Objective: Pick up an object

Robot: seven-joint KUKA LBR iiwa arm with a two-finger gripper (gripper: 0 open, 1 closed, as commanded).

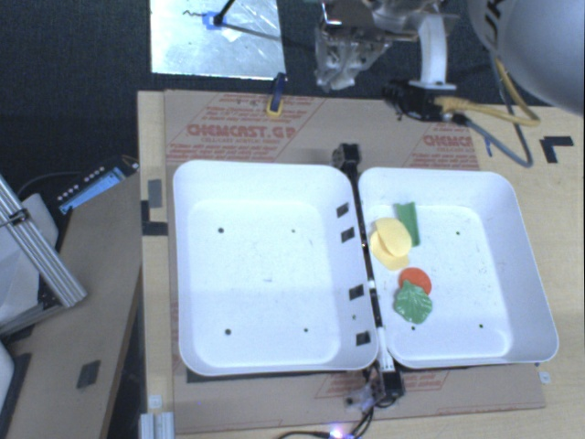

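Two shallow white plastic bins sat side by side on a tan cardboard-covered bench [238, 126] printed with red lettering. The left bin [265, 268] showed only small dark dots on its floor. The right bin [475, 273] held four small objects, all bunched near its left wall, just beside the black clip strip [358, 254] joining the two bins.

Count of objects: one flat yellow rounded piece [390, 242], one dark green narrow strip [408, 221] touching the yellow piece's upper right edge, one small red-orange round piece [417, 280] just below the yellow one, and one green leafy-looking lump [413, 305] touching the red piece from below. The cluster was tight, so each object had a neighbour pressed against it, and the bin wall stood close on the left.

The grey two-finger gripper [338, 62] hung high at the top of the view, beyond the far edge of the bench and well apart from the objects. Nothing was seen between its fingers; whether they were spread or closed couldn't be told from this angle.

Around: one shiny metal sheet [215, 21] on the dark floor at top left, one yellow-and-blue clamp [275, 99] at the bench's far edge, yellow and grey cables [494, 122] at top right, an aluminium frame rail [37, 250] at far left.
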